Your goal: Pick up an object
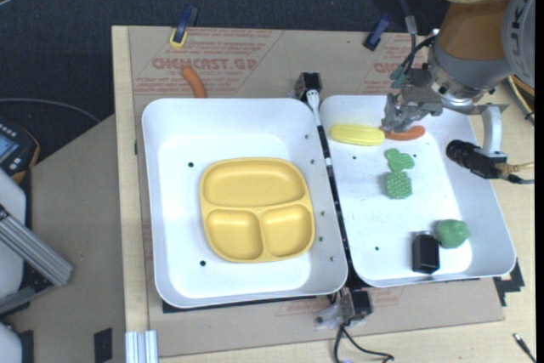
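Camera view: gripper (pixel 401 120) low over right bin (pixel 476 208) far end, jaws state cannot tell, tips at orange carrot-like piece (pixel 408 133), yellow banana (pixel 357 134) just beside it, green pieces (pixel 398 174) nearer, left bin (pixel 170 183) holding yellow divided tray (pixel 255 208).

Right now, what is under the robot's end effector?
An orange toy pokes out beneath the end effector in the right bin, beside a yellow banana. The rest of the orange toy is covered.

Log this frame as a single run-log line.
hand: low in right bin, over orange piece | yellow banana: beside it | grasp: unconfirmed | left bin: yellow tray
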{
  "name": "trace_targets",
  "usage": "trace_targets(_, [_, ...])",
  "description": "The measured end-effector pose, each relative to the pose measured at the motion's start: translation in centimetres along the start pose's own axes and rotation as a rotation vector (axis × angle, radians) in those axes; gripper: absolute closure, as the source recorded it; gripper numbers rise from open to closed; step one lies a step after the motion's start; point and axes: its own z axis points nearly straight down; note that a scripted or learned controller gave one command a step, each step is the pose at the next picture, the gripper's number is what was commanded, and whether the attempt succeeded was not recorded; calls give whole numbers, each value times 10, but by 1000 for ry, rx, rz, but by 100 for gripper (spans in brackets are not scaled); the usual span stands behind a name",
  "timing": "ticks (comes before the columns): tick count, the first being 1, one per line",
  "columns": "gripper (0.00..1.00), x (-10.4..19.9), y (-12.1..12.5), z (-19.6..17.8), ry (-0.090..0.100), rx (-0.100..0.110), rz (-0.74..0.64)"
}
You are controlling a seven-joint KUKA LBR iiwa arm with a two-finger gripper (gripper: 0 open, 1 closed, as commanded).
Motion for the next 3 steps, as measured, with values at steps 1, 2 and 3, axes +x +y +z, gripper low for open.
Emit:
trace_targets(1, [100,14,-3,0,-2,-1,3])
trace_targets(2, [100,11,-11,-12,-2,-2,5])
trace_targets(3, [100,13,-18,9,-2,1,5])
